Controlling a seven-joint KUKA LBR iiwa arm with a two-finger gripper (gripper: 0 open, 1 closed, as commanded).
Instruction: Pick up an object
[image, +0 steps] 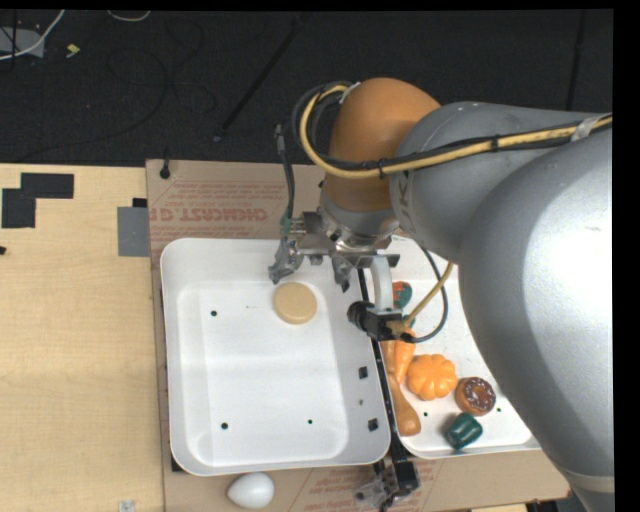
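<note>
You'll see the hand (300, 262) low over the far end of the left bin (190, 400), just beside and above a round tan disc (296, 303) that lies on the bin floor. Whether its grip is spread or pressed together you cannot tell; the wrist hides it, and the disc looks free. In the right bin (510, 432) lie a small orange pumpkin (431, 376), a chocolate doughnut (475, 395) and a dark green piece (463, 431). A white egg (250, 490) rests on the desk (70, 350) outside the left bin.

Your grey arm (520, 250) reaches in from the right, orange band (375, 125) above the wrist, gripper (330, 265) pointing down, low.
</note>
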